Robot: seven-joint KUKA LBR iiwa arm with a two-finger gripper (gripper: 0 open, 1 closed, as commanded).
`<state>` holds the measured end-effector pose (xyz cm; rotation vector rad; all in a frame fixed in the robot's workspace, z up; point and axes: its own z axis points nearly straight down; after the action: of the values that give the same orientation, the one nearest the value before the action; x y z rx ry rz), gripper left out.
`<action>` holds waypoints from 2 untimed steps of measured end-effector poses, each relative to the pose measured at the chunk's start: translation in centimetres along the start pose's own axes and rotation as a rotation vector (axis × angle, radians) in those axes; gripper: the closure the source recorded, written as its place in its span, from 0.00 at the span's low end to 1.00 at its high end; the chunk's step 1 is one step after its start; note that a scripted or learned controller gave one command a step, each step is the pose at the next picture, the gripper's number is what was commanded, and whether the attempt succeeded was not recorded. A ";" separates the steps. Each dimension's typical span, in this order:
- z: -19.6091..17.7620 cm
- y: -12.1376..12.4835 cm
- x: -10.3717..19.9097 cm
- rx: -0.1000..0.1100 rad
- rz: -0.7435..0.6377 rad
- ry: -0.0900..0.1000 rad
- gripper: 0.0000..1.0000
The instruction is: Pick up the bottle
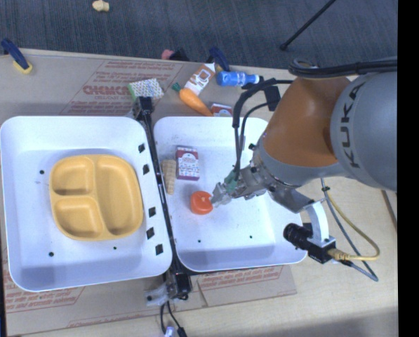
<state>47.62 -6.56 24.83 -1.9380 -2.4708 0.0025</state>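
A blue bottle (pixel 236 79) lies on the cardboard behind the right bin (pixel 262 248). Beside it lies a white bottle with an orange label (pixel 199 80). My gripper (pixel 222 194) hangs low over the middle of the right bin, its tip just right of a small orange-red round item (pixel 201 202). The gripper is well forward of both bottles, and the arm's grey and orange body (pixel 314 135) covers the bin's right part.
In the right bin lie a red box (pixel 187 163) and a tan waffle cone (pixel 169 175) near the left wall. A yellow divided plate (pixel 95 195) sits in the left bin (pixel 27 258). An orange carrot (pixel 194 102) and a patterned packet (pixel 146 88) lie behind the bins.
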 end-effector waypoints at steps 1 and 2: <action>5.7 1.1 4.5 0.003 -0.291 0.002 1.00; 2.3 2.3 9.1 0.000 -0.139 0.000 1.00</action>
<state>47.65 2.82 22.55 -1.7619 -2.5994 0.0018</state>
